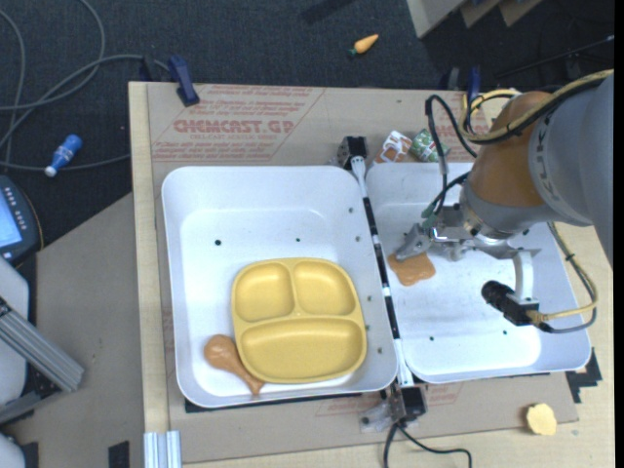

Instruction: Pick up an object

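A flat tan-orange piece [413, 268] lies in the right bin [468, 354], at its left side just beside the divider, centre-right of the frame. The gripper [426, 241] is right above it, touching or nearly so; whether it's clenched or released, I can't tell from here. In the left bin [195, 213] sits a yellow tray [296, 319] with an orange drumstick [230, 357] against its lower-left corner.
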